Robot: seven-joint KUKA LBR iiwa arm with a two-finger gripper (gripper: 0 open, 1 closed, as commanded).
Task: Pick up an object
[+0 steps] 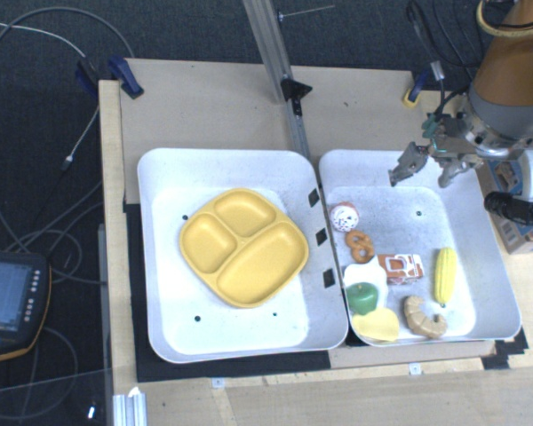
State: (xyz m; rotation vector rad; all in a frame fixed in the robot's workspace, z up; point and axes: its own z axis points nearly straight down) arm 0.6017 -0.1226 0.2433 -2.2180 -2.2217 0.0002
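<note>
My gripper hangs open over the far edge of the right bin, its two fingers spread with nothing between them. Below it in the bin lie a white speckled ball, a brown pretzel, an orange-and-white packet, a yellow corn cob, a green apple, a pale yellow slice and a tan croissant. All of them sit nearer the camera than the gripper, apart from it.
The left bin holds a yellow divided plate. A metal pole rises at the back between the bins. Blue clamps grip the bench corners. Cables and a pendant lie on the floor at the left.
</note>
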